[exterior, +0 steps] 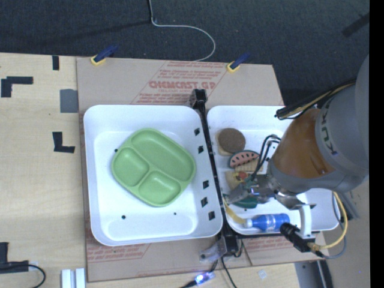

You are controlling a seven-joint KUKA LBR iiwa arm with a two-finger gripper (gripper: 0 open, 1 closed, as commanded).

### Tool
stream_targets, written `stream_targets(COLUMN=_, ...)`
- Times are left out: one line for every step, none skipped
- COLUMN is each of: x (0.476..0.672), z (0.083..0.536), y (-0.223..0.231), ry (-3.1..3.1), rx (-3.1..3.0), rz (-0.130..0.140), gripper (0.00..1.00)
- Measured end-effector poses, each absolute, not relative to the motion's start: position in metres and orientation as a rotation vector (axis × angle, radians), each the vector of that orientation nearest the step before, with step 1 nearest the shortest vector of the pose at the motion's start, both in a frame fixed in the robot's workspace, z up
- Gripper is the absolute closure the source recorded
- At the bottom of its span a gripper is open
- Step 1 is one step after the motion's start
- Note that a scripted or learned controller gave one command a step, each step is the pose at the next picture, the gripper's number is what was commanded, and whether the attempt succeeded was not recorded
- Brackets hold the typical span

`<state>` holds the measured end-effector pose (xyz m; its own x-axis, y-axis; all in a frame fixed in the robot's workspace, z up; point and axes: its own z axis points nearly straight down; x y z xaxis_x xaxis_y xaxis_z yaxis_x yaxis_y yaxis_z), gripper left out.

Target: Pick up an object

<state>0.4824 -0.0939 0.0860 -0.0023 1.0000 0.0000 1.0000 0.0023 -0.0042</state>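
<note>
My gripper point(245, 192) reaches down into the right bin point(264, 114), low over a cluster of small items near the bin's left wall. Beneath and beside it lie a teal-green object point(246, 203) and a small multicoloured piece point(241, 176). A brown round disc point(231, 140) and a striped red-and-tan slice point(244, 159) sit further back. A blue bottle with a white cap point(270, 222) lies along the bin's front edge. The arm's wrist hides the fingers.
The left bin point(102, 125) holds a green divided plate point(153, 167). A black divider point(203, 155) runs between the bins. Cables point(312, 104) hang beside the orange-banded arm point(306, 146), which covers much of the right bin. Cardboard point(174, 83) lies under both bins.
</note>
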Motion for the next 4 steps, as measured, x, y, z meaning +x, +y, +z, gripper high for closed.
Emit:
stream_targets(x=0.482, z=0.098, y=-0.095, ry=-2.218, rx=-2.216, rz=0.004, gripper=1.00)
stream_targets(x=0.491, z=0.189, y=-0.017, ry=-2.233, rx=-2.213, rz=-0.007, gripper=1.00)
stream_targets(x=0.500, z=0.286, y=0.016, ry=-2.233, rx=-2.217, rz=-0.012, gripper=1.00)
stream_targets(x=0.484, z=0.399, y=0.088, ry=-2.238, rx=-2.211, rz=-0.017, gripper=1.00)
